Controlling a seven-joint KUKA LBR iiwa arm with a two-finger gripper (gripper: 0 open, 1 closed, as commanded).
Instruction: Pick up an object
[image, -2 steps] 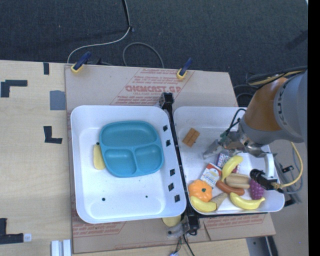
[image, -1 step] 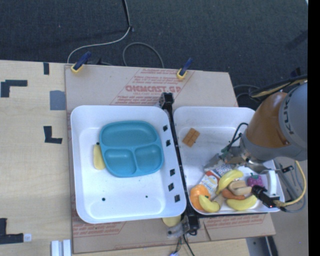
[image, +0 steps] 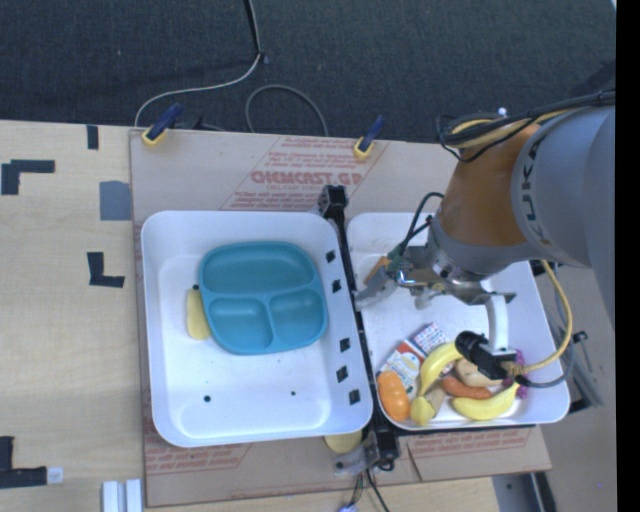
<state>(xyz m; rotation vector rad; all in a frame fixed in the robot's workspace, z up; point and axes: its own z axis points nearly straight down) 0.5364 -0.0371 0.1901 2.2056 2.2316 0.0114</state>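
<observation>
Heaped in the right bin's (image: 375, 232) near corner: bananas (image: 487, 405), orange (image: 394, 397), packet (image: 430, 336), touching, so awkward to single out. Gripper (image: 380, 285) low by the dividing wall, apart from the heap; open or closed, cannot tell. In the left bin (image: 170, 400), a tray (image: 265, 298).

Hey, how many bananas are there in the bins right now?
2. One banana curves upward in the right bin beside an orange fruit; the other banana lies along that bin's near edge. The arm covers part of that bin, so more may be hidden.
</observation>
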